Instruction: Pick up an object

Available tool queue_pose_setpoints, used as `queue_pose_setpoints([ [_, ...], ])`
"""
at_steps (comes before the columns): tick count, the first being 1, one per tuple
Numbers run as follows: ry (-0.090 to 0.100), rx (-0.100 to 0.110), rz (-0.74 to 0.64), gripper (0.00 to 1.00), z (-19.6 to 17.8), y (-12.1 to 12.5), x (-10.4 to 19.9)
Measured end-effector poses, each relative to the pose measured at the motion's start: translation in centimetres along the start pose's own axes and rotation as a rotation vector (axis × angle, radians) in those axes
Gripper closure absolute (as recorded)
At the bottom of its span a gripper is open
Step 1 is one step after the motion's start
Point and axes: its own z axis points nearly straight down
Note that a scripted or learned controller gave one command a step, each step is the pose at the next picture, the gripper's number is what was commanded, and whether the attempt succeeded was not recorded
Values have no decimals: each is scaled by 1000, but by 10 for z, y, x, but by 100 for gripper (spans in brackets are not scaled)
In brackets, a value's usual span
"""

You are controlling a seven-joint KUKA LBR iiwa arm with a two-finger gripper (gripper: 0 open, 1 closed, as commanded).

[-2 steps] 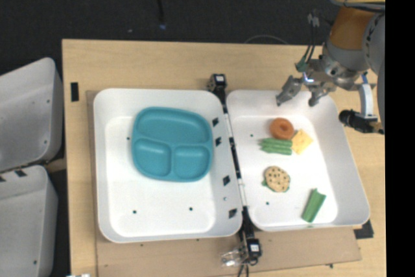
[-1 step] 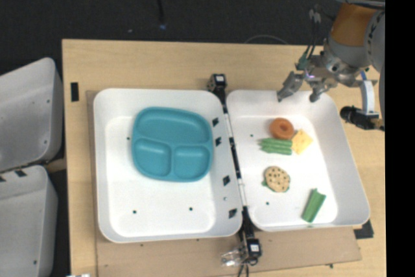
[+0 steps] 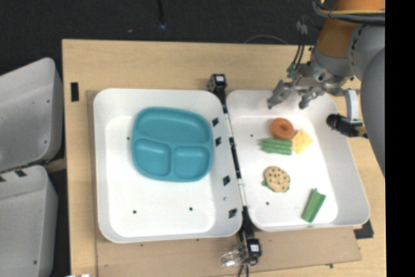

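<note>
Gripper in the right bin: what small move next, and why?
Probably ease the gripper down and toward the orange round piece. It hangs open above the right bin's far edge with nothing between its fingers, and that piece lies nearest, just below it in view.

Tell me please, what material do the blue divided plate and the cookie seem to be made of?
The blue divided plate looks like moulded plastic with a matte to satin finish: one even teal colour, rounded rims, three pressed compartments. The cookie seems to be a toy, probably plastic or rubber: its tan face and dark chips look flat and uniform, though the view is too coarse to be sure.
</note>
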Motion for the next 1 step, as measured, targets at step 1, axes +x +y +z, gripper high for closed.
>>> queue_pose_setpoints([
  [1, 0, 0, -3, 0, 52, 0, -1],
])
